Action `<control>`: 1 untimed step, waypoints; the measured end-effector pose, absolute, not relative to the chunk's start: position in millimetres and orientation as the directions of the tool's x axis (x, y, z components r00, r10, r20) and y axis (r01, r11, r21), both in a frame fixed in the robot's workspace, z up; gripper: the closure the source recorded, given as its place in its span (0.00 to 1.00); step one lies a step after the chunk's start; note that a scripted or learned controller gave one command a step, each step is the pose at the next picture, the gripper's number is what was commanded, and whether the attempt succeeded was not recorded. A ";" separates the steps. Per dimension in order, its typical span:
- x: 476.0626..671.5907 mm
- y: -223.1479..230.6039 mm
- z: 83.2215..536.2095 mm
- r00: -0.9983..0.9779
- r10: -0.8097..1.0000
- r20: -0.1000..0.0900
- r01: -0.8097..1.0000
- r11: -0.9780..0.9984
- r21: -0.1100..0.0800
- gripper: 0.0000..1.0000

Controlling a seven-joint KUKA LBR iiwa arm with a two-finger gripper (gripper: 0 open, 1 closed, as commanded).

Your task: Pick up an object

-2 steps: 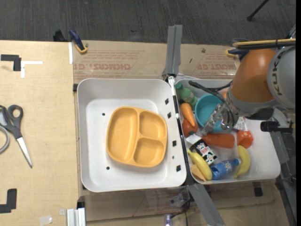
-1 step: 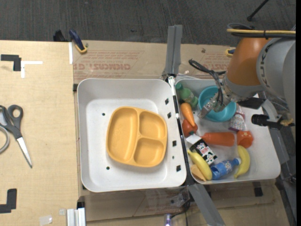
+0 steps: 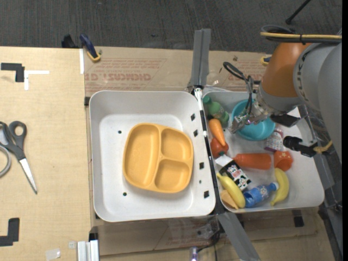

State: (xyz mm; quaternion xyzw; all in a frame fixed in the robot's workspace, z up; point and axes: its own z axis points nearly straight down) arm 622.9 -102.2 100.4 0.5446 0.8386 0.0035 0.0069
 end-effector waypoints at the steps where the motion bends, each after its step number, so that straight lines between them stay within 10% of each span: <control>1: 612.7 -98.4 100.1 -0.084 0.996 -0.004 0.996 0.085 0.018 1.00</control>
